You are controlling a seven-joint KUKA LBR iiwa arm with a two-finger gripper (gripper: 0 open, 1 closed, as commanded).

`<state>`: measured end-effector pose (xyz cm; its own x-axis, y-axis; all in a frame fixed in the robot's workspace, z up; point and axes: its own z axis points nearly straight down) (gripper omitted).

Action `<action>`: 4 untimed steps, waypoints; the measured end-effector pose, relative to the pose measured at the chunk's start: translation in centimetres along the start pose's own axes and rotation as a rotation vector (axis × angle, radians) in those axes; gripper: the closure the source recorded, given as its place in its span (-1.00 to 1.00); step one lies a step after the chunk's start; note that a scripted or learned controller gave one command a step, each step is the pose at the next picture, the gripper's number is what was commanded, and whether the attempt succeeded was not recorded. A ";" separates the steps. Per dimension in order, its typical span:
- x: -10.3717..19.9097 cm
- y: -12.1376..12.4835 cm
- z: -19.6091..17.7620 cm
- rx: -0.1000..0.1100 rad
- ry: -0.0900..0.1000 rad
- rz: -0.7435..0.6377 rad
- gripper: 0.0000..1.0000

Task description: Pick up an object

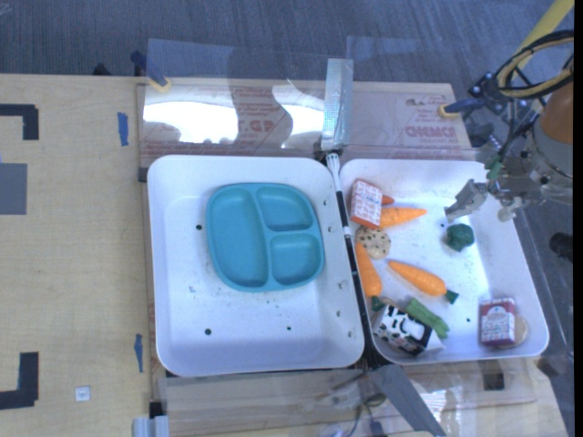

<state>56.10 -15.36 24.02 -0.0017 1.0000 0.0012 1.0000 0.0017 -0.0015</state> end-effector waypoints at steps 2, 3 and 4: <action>3.7 0.3 7.4 0.007 0.002 -0.239 -1.00; 3.4 -3.3 15.3 -0.009 -0.003 -0.278 -1.00; 3.3 -3.0 14.0 -0.017 -0.007 -0.276 1.00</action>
<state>53.06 -12.01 10.01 -0.2740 0.9617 -0.0073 0.9616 0.2741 0.0152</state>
